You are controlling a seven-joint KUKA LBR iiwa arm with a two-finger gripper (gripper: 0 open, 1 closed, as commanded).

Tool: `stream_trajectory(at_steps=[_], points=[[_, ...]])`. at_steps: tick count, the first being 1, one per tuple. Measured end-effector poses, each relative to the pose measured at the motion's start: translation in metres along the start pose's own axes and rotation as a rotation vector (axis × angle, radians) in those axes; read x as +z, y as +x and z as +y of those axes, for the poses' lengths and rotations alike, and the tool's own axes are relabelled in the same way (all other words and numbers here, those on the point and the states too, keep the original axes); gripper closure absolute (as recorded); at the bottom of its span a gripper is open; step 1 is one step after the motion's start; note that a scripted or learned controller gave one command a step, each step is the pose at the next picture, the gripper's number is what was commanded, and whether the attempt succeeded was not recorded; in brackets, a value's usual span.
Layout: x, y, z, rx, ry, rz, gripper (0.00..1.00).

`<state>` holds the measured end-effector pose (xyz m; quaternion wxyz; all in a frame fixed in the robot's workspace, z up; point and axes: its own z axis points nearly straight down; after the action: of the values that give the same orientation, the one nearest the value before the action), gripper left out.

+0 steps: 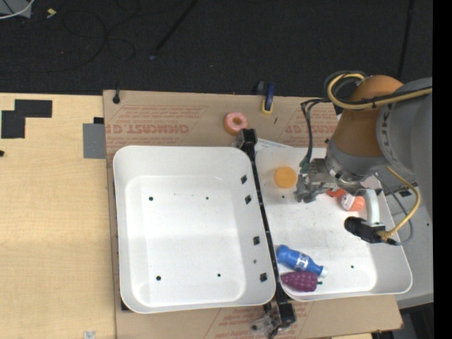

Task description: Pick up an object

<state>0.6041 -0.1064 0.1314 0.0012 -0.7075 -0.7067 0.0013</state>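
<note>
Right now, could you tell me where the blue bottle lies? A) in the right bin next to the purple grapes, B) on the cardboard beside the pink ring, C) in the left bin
A: the blue bottle lies near the right bin's front edge, beside the purple grapes.

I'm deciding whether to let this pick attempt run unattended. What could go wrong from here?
1. The claw sits just beside the orange ball; a round ball may roll off if nudged.
2. The orange-and-white object lies partly under the arm and could get bumped.
3. The blue bottle touches the purple grapes, making them awkward to separate.
</note>
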Motion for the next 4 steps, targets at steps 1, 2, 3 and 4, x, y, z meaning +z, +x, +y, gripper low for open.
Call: stream_trajectory(at_steps=[1, 2, 3, 4], points=[[0.002, 0.000, 0.001, 0.000, 0.000, 0.001, 0.00], [0.046, -0.043, -0.029, 0.003, 0.003, 0.000, 0.00], [0.043, -0.028, 0.030, -0.004, -0.005, 0.001, 0.00], [0.045, 0.013, 0.039, -0.005, 0.002, 0.003, 0.00]])
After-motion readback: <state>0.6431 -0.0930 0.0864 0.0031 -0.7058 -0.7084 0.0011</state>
